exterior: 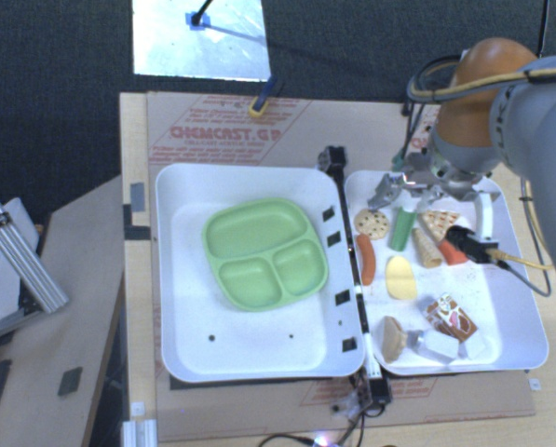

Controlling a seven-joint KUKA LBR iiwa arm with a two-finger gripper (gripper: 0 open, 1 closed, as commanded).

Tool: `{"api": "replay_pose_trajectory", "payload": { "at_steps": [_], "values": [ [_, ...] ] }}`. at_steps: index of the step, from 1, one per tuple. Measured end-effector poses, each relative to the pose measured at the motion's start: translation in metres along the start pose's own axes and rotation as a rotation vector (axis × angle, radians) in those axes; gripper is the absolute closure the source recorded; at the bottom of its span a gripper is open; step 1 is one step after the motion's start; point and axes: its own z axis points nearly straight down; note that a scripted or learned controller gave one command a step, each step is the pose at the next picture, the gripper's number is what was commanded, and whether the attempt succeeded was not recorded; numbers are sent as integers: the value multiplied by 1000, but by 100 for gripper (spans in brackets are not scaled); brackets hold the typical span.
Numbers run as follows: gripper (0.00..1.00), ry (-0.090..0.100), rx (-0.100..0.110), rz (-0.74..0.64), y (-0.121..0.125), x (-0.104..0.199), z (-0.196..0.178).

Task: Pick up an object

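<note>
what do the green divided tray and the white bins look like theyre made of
The light green three-compartment tray looks like moulded plastic with a matt to satin finish: one even colour, rounded rims and soft dividers. The two shallow white bins, left and right, also look like thin formed plastic, smooth and slightly glossy, with rounded corners; the exact kind is hard to tell.

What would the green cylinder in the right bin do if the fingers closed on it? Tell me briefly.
The green cylinder has a rounded, smooth-looking body, so it may slip or roll sideways if nudged off-centre. It looks like a rigid toy piece, so it probably won't bend. With the cookie and pizza slice close by, a roll would likely bump them.
</note>
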Motion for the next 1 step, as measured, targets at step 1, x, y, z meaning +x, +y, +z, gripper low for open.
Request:
{"api": "replay_pose_trajectory", "payload": {
  "at_steps": [1],
  "values": [
    [0,0,-2,0,1,-1,42]
  ]
}}
